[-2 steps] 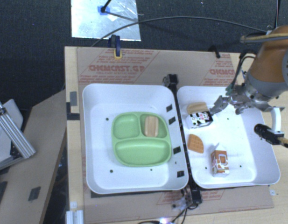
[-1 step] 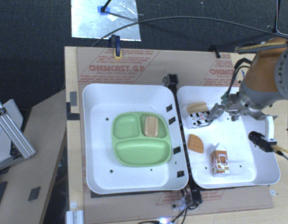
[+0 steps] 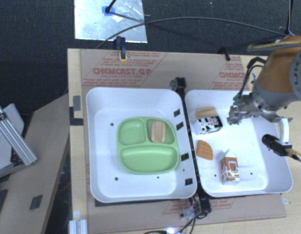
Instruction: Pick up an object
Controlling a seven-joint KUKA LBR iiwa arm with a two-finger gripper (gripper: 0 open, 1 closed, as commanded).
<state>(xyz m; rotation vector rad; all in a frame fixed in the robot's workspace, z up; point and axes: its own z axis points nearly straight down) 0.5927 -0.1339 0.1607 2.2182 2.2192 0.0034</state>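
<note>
Pincer on a grey-and-orange robot arm is hanging low over the upper part of the right bin, reaching in from the right. From this angle it is not showing whether it is open or closed, and nothing is appearing in its grip.

Three small things are lying loose in that bin, apart from one another, seemingly scattered so that any one can be taken alone. A patterned box is lying just to the left of the pincer, a flat brown piece below the box, and a carton nearer the front edge. The patterned box, being closest, is looking like the likeliest pick.

In the left bin a green plate is sitting flat, and a tan block is resting in its upper right compartment, well apart from the pincer.

Both bins are standing side by side on a board wrapped in protective paper, on the table. Red lettering reading "CHEMCAST GP" is repeating across that paper. Printing on the carton and the patterned box is showing too small to read.
</note>
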